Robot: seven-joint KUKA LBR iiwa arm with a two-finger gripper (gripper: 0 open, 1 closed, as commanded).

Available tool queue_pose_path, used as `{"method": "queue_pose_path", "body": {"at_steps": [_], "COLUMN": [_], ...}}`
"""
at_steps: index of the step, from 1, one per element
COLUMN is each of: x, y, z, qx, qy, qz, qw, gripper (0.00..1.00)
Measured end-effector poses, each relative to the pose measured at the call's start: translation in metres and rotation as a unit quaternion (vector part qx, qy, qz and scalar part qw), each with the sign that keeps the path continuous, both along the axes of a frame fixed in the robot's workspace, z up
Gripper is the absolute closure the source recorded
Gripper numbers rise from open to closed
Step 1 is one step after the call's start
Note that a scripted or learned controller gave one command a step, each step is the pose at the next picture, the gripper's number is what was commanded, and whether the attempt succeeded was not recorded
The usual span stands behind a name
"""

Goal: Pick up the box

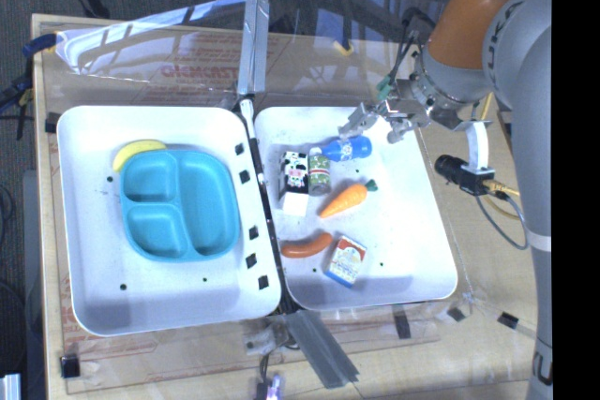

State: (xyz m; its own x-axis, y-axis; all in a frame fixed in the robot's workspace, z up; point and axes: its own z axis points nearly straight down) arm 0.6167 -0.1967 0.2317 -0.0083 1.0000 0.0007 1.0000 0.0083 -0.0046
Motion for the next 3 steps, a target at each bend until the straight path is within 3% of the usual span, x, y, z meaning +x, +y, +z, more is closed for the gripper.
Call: {"method": "queue_pose_path", "body": {"at_steps": [1, 2, 3], "x": [-0.037, -0.063, -0.063], "y": [0.018, -0.009, -0.009], "z": [-0.121, -0.129, -0.129], "qx": [-0.0015, -0.0009, -0.0013], "qy": [-0.012, -0.011, -0.011], "qz": [-0.05, -0.034, -0.035], "qw": [0.9987, 0.9993, 0.9993], "gripper": [0.0, 0.0, 0.0]}}
